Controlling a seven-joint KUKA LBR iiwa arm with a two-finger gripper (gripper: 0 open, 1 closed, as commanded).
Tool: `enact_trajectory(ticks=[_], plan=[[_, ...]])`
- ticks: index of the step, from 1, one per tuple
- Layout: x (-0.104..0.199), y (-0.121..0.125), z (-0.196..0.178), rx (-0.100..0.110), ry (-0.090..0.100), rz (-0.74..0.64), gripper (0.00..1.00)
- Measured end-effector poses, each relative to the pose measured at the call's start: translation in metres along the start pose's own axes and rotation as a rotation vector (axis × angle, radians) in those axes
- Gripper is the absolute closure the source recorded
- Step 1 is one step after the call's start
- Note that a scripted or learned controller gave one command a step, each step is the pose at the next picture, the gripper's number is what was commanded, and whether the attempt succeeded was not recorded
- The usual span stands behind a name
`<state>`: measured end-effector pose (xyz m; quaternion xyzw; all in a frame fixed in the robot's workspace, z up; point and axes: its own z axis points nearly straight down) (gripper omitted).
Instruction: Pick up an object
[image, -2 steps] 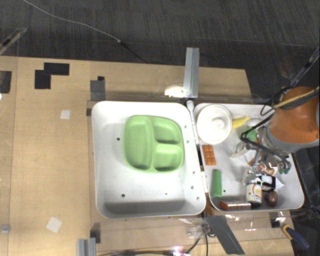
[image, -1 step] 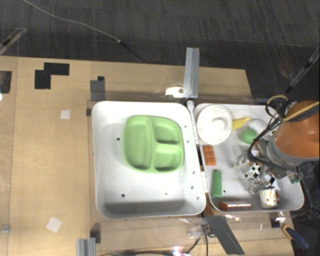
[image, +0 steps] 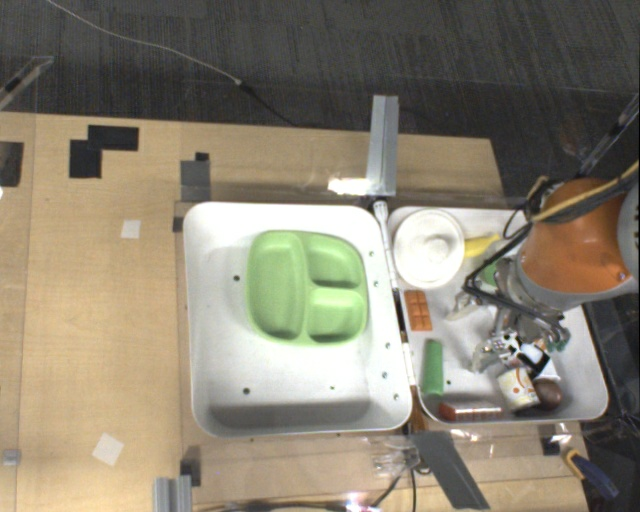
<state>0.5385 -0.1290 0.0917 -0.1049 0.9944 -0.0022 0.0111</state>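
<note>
Camera view: green tube (image: 433, 367) lies in right bin (image: 596, 395), long axis near-vertical in frame, apart to frame-left of gripper (image: 503, 352). Gripper state cannot be told.

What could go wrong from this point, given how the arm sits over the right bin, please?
1. Crowding: the gripper hangs over small items packed in the right bin's near corner, so it may likely nudge or grab several at once.
2. Wrong target: the green cylinder and brown block lie apart to its left, easily missed.
3. The white round container stands near the arm's wrist and could be bumped on retreat.
</note>
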Motion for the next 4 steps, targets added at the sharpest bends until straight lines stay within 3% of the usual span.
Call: enact_trajectory(ticks=[1, 2, 3, 4], plan=[[0.038, -0.035, -0.001, 0.001, 0.001, 0.054, 0.0], [-0.049, -0.019, 0.002, 0.0, 0.003, -0.213, 0.0], [-0.055, -0.02, -0.014, 0.006, -0.014, -0.209, 1.0], [-0.055, -0.02, -0.013, 0.006, -0.014, -0.209, 0.0]])
